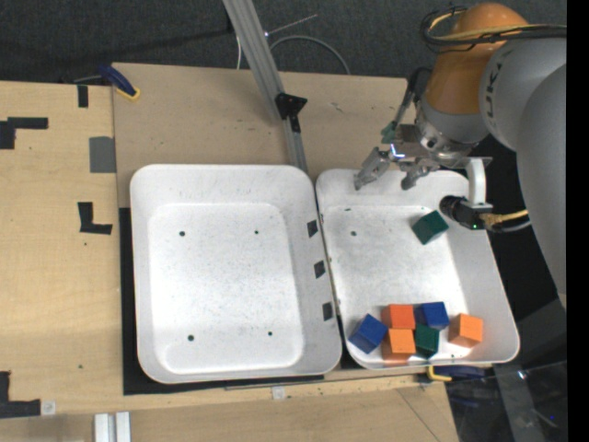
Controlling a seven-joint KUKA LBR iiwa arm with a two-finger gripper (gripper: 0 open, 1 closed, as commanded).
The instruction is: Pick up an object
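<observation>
The gripper [390,175] is hovering, fingers spread and holding nothing, over the right bin's [396,261] far rim; the lone green block [429,227], lying apart from that rim, is offering the clearest descent.

A pale wooden bench top [55,274], marked with black tape pieces [89,217] and a grey patch [101,154], meets dark carpeted floor [110,17] at its far edge, where a slanted metal pole [253,40] rises.

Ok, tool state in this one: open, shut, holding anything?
Tool: open, fingers spread, nothing between them, above the far edge of the right bin.
</observation>
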